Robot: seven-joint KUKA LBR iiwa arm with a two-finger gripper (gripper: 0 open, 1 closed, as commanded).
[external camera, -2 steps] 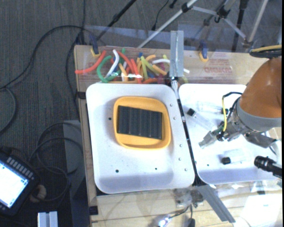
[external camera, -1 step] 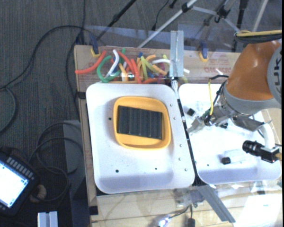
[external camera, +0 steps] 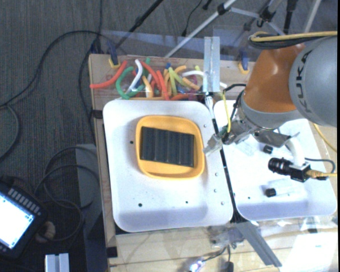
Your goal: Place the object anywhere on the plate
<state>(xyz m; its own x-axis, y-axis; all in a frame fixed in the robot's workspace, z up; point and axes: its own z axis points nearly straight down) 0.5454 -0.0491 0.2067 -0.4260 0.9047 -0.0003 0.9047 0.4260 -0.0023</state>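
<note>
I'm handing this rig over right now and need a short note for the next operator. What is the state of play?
Gripper: low at the seam between the two bins, just beside the right rim of the yellow plate. Whether it holds anything cannot be told.
Things: the yellow plate sits in the left bin, with a dark ribbed slab lying in its middle. In the right bin lie a front black piece and a rear black piece, both small.
Done: possibly the placement, if the slab is the object.
Left: check that. If not, one small piece likely needs to go onto the plate.
</note>
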